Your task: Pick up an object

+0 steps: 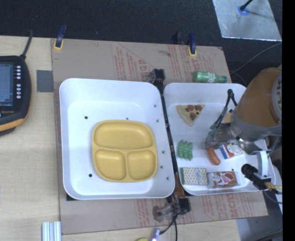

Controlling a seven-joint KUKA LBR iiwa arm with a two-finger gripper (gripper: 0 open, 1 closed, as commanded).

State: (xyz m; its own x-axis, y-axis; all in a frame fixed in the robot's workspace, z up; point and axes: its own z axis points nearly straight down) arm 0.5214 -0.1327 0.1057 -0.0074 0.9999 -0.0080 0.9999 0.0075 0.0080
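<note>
A pale wooden tabletop (22, 185), overlaid with a cardboard sheet, carries two white bins beneath dark floor at the top of the frame. In the right bin (175, 134), the orange sausage-like toy (214, 155) lies right of centre, seemingly the likeliest target, with the hand (213, 138) poised just above it; whether the hand is released or clenched cannot be told. Close beside it lie a red-and-white packet (231, 148), a green toy (185, 150), a pizza slice (190, 112) and two small boxes (208, 177). The crowding could cause a grab to snag the packet or nudge the toy aside. The left bin (72, 134) holds a yellow divided tray (124, 150).
</note>
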